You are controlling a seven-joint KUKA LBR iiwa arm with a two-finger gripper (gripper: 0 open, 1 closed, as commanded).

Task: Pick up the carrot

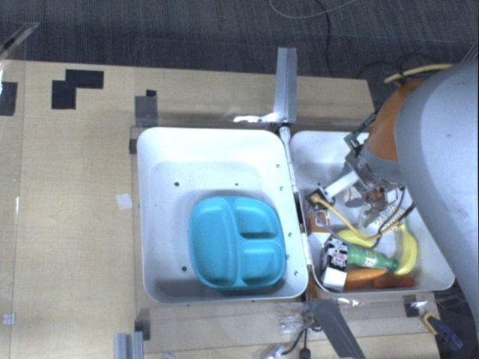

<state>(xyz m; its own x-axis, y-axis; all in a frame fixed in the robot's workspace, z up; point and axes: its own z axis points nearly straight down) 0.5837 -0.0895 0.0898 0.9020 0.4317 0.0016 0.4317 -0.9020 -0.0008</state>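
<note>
- No brand, label or writing is legible; the green bottle (372, 259) carries a pale band too small to read.
- Left bin (161, 163): holds a blue divided plate (237, 241), three compartments, sitting toward the bin's near edge and right side.
- Right bin (308, 152): a clutter gathered in its near half.
- Carrot (368, 278): orange, lying flat along the right bin's near edge, just beneath the green bottle and beside a small white and black item (334, 264) at the near left corner.
- Banana (408, 250): curved, yellow, by the bin's right side, touching the bottle's end.
- Gripper (365, 191): over the middle of the right bin, above the clutter and apart from the carrot; whether its claw is wide or narrow cannot be told.
</note>
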